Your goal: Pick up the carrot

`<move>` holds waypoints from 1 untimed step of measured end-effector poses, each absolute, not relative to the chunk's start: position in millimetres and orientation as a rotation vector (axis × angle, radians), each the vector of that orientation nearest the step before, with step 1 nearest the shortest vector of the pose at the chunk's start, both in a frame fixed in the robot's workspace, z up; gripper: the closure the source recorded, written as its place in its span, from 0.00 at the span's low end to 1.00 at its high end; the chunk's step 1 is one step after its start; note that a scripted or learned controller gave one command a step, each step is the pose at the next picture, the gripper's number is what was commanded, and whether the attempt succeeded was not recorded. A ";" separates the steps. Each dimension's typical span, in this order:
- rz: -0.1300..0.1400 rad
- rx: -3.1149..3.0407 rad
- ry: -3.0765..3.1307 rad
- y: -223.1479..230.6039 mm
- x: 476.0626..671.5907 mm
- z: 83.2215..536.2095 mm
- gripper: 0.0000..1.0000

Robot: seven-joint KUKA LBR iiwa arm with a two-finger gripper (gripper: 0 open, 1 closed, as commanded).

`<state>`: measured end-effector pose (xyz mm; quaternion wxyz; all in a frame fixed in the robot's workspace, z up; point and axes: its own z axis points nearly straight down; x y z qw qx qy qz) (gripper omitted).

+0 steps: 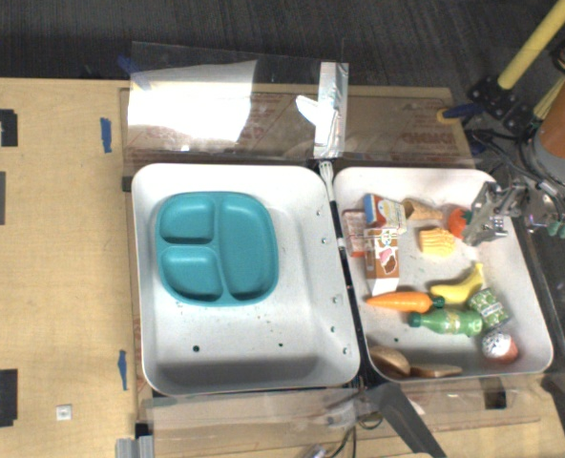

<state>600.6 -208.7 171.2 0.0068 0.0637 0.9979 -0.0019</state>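
Surface (pixel 53 256): tan board, carrying two white bins side by side. Landmark for all positions below: the right bin (pixel 540 346).

Left bin (pixel 235 351) touches the right bin along their shared edge. It holds a teal divided plate (pixel 216 246), lying flat in the half away from the right bin.

Arm (pixel 559 132) comes in over the right bin's far right corner. Hand (pixel 485 219) sits low inside the right bin near its right wall, far half, just beside a small orange-red item (pixel 457 221). Cannot tell whether the hand is released or clenched; nothing visibly between its fingers.

Inside the right bin, by size:
- Cartons (pixel 378 241), red and white, left half, far-to-middle.
- Green bottle (pixel 447 322), lying on its side, near half, centre.
- Carrot (pixel 402 301), lying flat, near-left of centre, tip toward the left wall, just beside the bottle; well apart from the hand.
- Banana (pixel 459 289), centre, just beyond the bottle.
- Brown wooden piece (pixel 397 361), at the near wall.
- Yellow ridged piece (pixel 436 243), centre-far.
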 end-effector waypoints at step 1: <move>-0.005 -0.142 3.125 -222.9 636.3 233.4 1.00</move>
